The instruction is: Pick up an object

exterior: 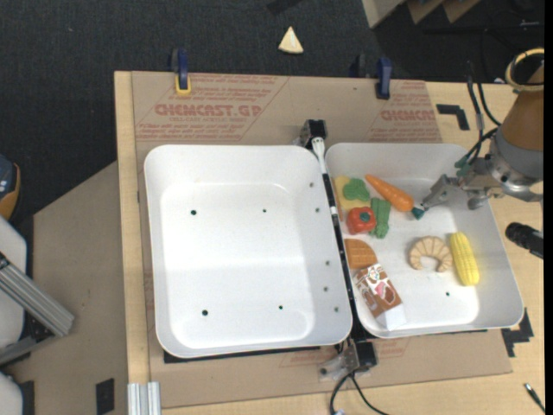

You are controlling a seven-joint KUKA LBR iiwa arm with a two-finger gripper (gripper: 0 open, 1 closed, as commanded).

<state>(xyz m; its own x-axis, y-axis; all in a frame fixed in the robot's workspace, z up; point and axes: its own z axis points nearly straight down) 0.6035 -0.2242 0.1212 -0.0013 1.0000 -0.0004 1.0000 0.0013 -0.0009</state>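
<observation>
The board (259, 102) under both bins carries red print, and I can read it twice over: "CHEMCAST G.P" along the far edge above the left bin (164, 232), and the same words again, partly cut off, above the right bin (492, 309). Smaller red lines run beneath each, too fine to make out. Two blue clamps (181, 63) pin the board's far edge.

The packet (378, 290) near the right bin's near-left corner has a red-brown wrapper with white patches and a picture on it — the lettering is too small to read.

My gripper (421, 207) hangs low in the right bin, reaching in from the right, its tips just beside the right end of the carrot (390, 194). Nothing sits between my fingers; whether they are spread or pressed together I cannot tell from this angle.

The carrot is orange, tapered, lying at a slant in the far-left part of the right bin. Just left of it is a yellow and green piece (352, 188); below that a red tomato (360, 220) touching a green pepper (381, 216). An orange-brown wedge (360, 252) lies between the tomato and the packet. Toward the right a tan croissant (429, 252) sits touching a yellow corn cob (464, 258).
</observation>
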